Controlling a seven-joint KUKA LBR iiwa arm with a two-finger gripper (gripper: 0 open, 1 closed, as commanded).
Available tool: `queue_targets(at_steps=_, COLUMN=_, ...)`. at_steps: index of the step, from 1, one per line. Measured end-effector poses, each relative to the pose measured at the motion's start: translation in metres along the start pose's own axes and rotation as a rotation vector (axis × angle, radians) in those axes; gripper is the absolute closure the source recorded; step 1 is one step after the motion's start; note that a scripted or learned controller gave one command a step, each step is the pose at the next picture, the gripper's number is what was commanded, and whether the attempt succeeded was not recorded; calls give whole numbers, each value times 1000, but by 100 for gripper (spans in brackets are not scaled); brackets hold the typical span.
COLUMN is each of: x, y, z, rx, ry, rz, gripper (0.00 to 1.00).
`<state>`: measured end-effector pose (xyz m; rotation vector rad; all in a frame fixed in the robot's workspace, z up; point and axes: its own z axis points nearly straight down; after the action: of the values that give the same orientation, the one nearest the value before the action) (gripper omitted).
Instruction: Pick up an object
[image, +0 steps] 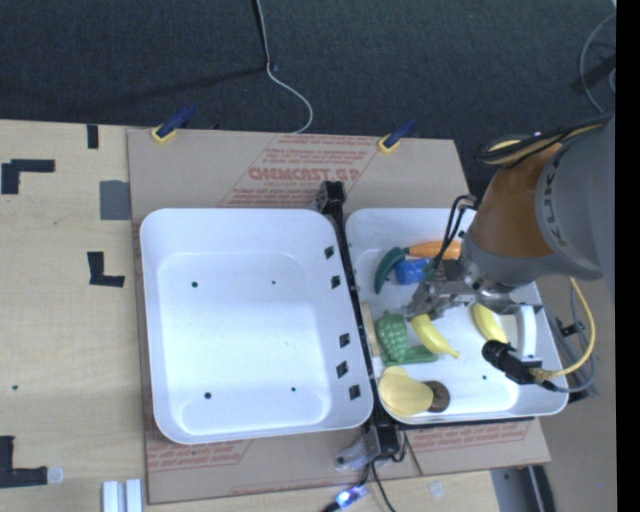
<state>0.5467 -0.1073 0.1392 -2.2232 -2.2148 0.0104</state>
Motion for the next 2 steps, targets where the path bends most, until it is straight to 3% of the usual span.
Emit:
queue_targets(at_steps=1, x=32, y=-13, z=-47, rx=-8, ry=3, rz=-8, gripper=100)
queue_targets(at_steps=2, x=71, y=-35, z=-47, rx=-2, ry=4, rz=-8, gripper=100)
